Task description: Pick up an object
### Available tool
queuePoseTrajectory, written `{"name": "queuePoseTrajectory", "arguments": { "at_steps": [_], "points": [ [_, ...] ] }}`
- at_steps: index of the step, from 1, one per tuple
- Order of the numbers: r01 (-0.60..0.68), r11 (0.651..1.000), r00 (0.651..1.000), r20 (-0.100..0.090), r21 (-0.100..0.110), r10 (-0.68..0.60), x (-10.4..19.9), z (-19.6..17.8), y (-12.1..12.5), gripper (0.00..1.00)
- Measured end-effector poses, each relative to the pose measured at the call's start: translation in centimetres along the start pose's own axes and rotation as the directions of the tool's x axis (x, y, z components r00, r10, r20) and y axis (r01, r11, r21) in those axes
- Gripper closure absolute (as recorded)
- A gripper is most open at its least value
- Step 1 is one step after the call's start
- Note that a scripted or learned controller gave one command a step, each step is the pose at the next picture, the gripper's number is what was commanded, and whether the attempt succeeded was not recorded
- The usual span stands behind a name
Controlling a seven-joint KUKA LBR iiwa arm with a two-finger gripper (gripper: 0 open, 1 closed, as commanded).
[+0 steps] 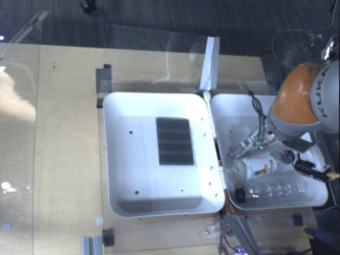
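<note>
While the gripper (254,144) is lowered onto a clear bottle (255,167) in the right bin (229,113), its opening cannot be told.

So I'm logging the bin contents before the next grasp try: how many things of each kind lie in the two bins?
Clear plastic bottles: 2, one with a green label and one with a black cap, both in the right bin.
Dark ribbed rectangular pad: 1, in the left bin.
Total: 3
</note>
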State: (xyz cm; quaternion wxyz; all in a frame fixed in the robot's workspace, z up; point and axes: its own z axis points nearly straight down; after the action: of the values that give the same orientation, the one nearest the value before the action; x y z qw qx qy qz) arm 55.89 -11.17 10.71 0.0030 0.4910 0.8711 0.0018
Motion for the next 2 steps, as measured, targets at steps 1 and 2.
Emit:
{"name": "queuePoseTrajectory", "arguments": {
  "at_steps": [1, 2],
  "points": [
    [-0.099, 0.995, 0.995, 0.002, -0.004, 0.099, 0.2, 1.8, 4.2, 0.0],
    [-0.114, 0.993, 0.993, 0.002, -0.003, 0.114, -3.0, 2.0, 8.0, 0.0]
  ]
}}
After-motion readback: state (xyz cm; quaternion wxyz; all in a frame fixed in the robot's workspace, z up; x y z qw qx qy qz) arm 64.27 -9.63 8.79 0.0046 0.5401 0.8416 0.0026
